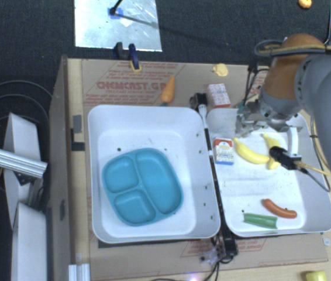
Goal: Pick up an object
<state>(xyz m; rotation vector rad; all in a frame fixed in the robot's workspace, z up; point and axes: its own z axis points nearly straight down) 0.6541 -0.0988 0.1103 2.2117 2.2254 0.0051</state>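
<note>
The right bin (314, 215) holds a yellow banana (249, 152), a small white carton with red and blue print (223, 151), an orange-red sausage (279, 208) and a green pod-like piece (260, 219). A second yellow piece (269, 140) lies just right of the banana. My gripper (245, 125) hangs low over the far end of the right bin, just above the banana and the carton. I see nothing clearly held in it.
The left bin (104, 124) holds a blue divided plate (142, 185). On the cardboard behind the bins lie an orange carrot (168, 90), a small pink-and-white box (218, 94) and a yellow lump (220, 69). The arm's grey body covers the right bin's far right corner.
</note>
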